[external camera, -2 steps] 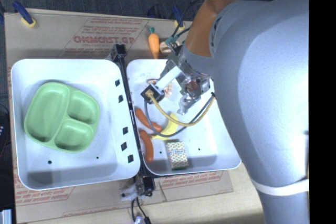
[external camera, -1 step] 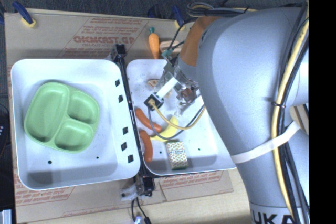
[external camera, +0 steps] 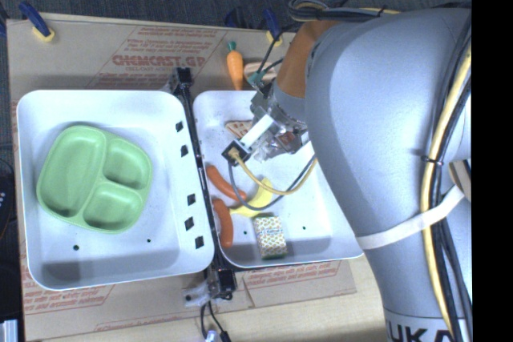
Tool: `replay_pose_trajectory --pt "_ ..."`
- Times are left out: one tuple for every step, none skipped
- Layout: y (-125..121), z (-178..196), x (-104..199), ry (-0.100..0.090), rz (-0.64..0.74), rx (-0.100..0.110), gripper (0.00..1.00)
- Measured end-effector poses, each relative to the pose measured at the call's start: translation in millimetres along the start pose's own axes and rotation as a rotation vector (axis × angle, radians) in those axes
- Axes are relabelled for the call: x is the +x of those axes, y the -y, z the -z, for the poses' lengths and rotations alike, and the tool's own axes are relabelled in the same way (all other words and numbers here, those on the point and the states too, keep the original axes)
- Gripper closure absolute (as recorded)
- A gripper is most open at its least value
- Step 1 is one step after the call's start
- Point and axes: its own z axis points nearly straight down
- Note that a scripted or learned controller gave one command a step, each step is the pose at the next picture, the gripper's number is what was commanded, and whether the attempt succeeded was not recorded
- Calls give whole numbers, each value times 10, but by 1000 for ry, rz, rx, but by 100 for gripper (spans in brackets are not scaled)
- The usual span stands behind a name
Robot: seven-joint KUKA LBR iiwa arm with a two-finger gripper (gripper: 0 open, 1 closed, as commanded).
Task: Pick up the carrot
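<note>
Camera view has the big grey KUKA arm reaching in from the right, with its two-finger gripper hanging over the middle of the right shallow white bin. Can't tell from this angle whether it's open or closed on anything, too much cabling and hardware in the way.

The small orange carrot with a green top isn't even in a bin. It's lying on the cardboard bench surface just past the far rim of the right bin, long axis running roughly toward and away from the camera, green end on the far side. So from the gripper it's up and slightly left in the picture.

Careful, two orange sausage-looking pieces sit in the right bin near the divider and could pass for carrots.
</note>
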Motion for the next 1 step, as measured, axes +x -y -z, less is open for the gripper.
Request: replay_pose_trajectory --pt "90 926 164 -4 -301 -5 100"
